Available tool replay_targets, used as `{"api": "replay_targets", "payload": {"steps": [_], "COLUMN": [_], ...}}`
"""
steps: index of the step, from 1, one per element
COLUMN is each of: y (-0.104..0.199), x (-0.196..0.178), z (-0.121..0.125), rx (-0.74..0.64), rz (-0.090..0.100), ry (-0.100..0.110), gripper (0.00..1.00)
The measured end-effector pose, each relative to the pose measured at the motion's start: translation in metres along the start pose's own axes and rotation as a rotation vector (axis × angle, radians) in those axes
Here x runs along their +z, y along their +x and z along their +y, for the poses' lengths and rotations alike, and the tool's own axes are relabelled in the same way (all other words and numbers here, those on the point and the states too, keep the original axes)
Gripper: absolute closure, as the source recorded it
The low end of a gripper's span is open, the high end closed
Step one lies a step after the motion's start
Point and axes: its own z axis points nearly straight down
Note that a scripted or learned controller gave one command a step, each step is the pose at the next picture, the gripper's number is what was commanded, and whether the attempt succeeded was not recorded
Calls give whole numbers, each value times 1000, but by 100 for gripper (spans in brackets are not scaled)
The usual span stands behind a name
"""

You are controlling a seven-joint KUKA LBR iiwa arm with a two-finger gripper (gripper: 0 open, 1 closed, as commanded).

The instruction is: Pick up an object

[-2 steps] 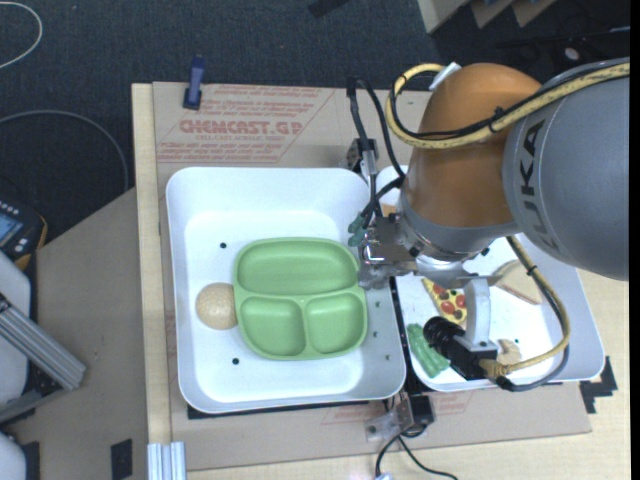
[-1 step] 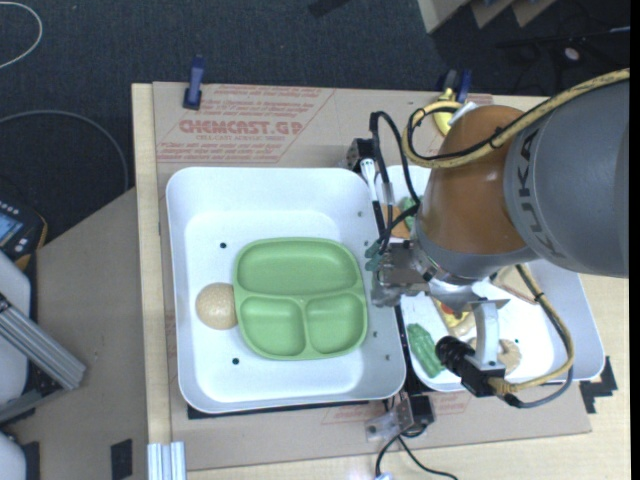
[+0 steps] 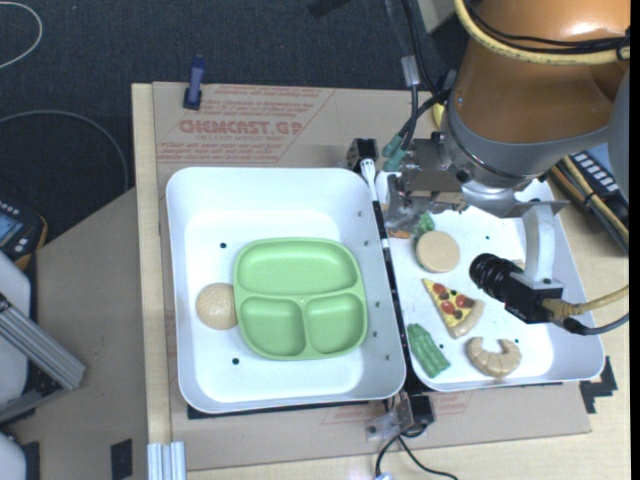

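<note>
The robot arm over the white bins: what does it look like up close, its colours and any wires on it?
The arm is a thick, rounded limb: a glossy orange band, ringed by a pale cable, sits above a smooth grey wrist section. Below that hangs a boxy grey metal gripper mount. Thin dark cables run up past it, with a small green connector beside them.

Grey arm [image 3: 520,158] reaches in from the right — pincer [image 3: 412,211] lowered.

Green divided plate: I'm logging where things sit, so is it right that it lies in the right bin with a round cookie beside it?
Not quite. The camera view shows the green divided plate in the left bin, with the round cookie beside it.
</note>
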Motion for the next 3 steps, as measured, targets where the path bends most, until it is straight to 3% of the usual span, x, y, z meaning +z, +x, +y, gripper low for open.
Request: {"api": "replay_targets", "payload": {"steps": [1, 2, 3], "y": [-6, -5, -57], "x": [12, 29, 63], "z": [-2, -2, -4], "rx": [7, 7, 12], "rz": [-6, -6, -7], "ry": [22, 24, 26], "gripper": [100, 100, 100]}}
